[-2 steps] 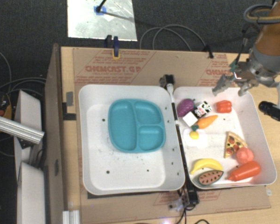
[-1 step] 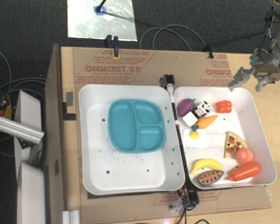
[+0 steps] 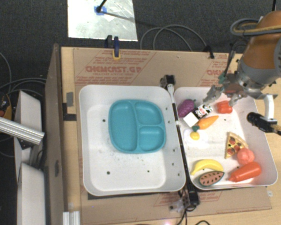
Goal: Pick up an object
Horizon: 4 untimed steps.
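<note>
My gripper (image 3: 224, 97) hangs over the far part of the right bin (image 3: 270, 159), with its fingers (image 3: 210, 95) spread open. A small red toy (image 3: 224, 107) lies just below and between the fingertips, and I cannot tell whether they touch it. Close by to the left are a purple eggplant (image 3: 186, 108), a white and black block (image 3: 198, 115) and an orange carrot (image 3: 207, 122). Further toward the front lie a small yellow piece (image 3: 195, 135), a pizza slice (image 3: 234, 145), a pink ball (image 3: 246, 155), a red-orange pepper (image 3: 245, 171), a banana (image 3: 207, 165) and a watermelon slice (image 3: 210, 177).
The left bin (image 3: 96, 168) holds a teal divided plate (image 3: 136, 126). A black ridge (image 3: 178, 135) separates the two bins. A black fitting with a cable (image 3: 260, 121) sits at the right bin's right rim. Cardboard (image 3: 131, 69) lies beyond the bins.
</note>
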{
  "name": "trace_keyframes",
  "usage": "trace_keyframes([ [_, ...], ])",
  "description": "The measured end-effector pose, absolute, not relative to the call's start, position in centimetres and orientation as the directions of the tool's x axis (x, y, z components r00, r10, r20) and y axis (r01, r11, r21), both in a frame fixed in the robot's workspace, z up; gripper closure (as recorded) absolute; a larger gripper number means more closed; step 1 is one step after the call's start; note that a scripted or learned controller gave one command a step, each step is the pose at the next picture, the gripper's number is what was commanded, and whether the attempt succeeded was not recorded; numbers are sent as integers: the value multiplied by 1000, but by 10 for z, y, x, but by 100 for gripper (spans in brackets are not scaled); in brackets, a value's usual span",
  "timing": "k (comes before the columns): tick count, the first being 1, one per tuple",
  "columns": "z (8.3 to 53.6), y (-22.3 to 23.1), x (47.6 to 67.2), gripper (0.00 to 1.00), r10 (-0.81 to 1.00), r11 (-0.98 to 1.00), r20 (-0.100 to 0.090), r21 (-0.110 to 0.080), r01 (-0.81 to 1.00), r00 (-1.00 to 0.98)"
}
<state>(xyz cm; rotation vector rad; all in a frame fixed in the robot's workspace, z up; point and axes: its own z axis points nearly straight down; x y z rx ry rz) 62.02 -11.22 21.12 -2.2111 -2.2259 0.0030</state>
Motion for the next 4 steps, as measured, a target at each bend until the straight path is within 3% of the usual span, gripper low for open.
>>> trace_keyframes([
  [1,317,-116,605,0,1000,6,-2,13,1000,-6],
  [2,231,-154,590,0,1000,-2,0,-5,1000,2],
  [3,218,-92,620,0,1000,10,1,3,1000,-10],
  [4,336,-92,631,0,1000,7,-2,14,1000,-7],
])
